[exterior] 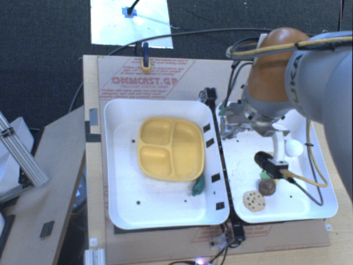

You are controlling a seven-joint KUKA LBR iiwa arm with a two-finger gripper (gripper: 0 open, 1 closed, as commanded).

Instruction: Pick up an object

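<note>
My gripper (228,129) hangs low over the far left corner of the right bin (317,206), close to the wall between the two bins. In this bin lie a white egg-shaped object (294,147) at the right, a tan cookie with dark dots (253,201) near the front, a brown round piece (267,187) just behind the cookie, and a small green bit (265,175) behind that. None of these touches the gripper. A yellow divided plate (170,148) fills the middle of the left bin (118,203), with a dark green object (198,185) at its front right corner.
The grey arm with its orange band (276,65) covers the far right of the right bin. A yellow cable (309,178) loops over that bin's right side. Cardboard (149,79) lies under both bins, and a metal rail (22,153) stands at the left.
</note>
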